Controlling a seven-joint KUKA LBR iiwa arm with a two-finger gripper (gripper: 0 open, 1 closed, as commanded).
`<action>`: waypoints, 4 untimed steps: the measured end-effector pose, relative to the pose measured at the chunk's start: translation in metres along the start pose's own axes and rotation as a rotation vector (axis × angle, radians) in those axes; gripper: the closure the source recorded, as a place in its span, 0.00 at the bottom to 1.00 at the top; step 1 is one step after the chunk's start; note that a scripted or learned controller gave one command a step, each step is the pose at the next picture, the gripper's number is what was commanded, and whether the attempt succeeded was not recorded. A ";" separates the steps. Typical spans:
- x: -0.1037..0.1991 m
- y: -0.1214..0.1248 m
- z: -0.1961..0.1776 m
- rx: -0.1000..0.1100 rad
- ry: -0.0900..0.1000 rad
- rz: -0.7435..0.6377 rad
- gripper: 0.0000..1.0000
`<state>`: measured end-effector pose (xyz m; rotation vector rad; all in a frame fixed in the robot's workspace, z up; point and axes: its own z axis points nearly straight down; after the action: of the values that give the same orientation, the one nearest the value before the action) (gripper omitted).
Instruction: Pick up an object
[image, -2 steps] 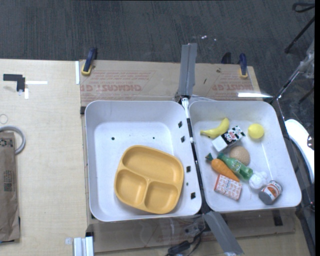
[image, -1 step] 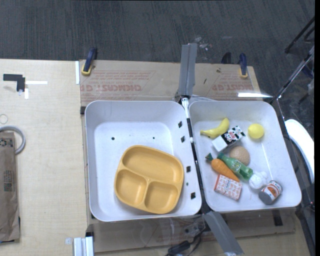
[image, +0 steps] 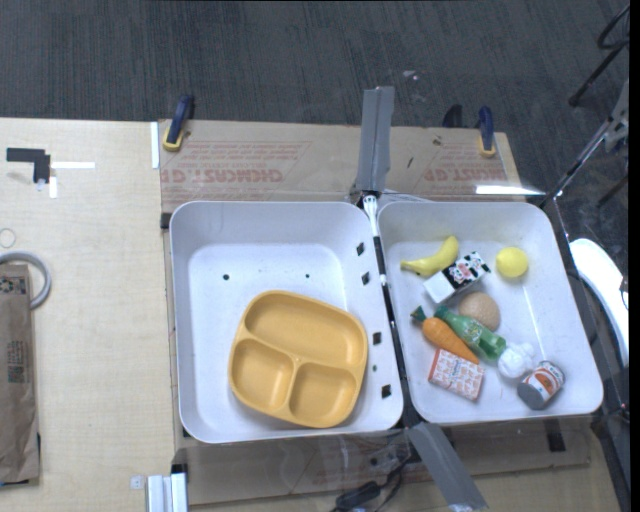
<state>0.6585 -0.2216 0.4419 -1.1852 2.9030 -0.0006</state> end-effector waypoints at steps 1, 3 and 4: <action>-0.002 -0.001 0.000 -0.002 -0.001 -0.554 1.00; -0.005 0.004 0.000 -0.002 -0.002 -1.115 1.00; -0.009 0.024 0.001 -0.007 -0.002 -1.342 1.00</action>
<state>0.6486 -0.1982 0.4410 -2.7351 1.5370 0.0040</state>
